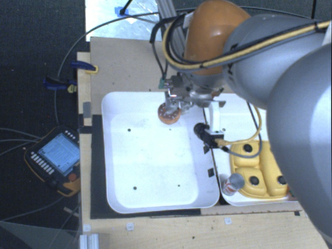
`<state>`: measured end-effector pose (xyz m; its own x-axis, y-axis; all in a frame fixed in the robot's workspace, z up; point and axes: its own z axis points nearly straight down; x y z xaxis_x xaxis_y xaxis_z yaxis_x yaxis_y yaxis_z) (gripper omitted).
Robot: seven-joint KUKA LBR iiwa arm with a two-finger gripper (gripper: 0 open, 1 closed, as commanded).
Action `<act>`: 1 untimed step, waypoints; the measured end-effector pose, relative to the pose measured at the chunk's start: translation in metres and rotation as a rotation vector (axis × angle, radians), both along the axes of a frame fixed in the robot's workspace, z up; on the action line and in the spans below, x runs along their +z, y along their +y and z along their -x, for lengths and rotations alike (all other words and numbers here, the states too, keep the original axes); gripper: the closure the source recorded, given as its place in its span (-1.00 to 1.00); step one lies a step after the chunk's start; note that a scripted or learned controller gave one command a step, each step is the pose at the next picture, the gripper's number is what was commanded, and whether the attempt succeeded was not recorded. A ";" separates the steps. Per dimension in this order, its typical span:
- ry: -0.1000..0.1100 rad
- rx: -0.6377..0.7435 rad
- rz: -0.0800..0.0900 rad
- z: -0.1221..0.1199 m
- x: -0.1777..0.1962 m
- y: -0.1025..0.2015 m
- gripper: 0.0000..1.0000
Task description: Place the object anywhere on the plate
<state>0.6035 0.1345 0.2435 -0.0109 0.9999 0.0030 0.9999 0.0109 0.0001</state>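
A small round brown object (169, 115) lies or hangs at the far edge of the left white bin (150, 191). My gripper (174, 104) is directly over it, touching or nearly touching its top; the wrist hides the contact. A yellow plate (258, 170) with dark round spots sits in the right bin (234, 119), to the right of the gripper and closer to the front. The arm's grey body covers the plate's right part.
A small grey-capped container (232, 182) stands at the front left corner of the right bin, beside the yellow plate. A black cable fitting (206, 134) hangs over the wall between the bins. A handheld pendant (56, 157) lies off the bench at left.
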 end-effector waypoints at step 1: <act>0.002 -0.002 0.002 0.020 -0.027 0.047 1.00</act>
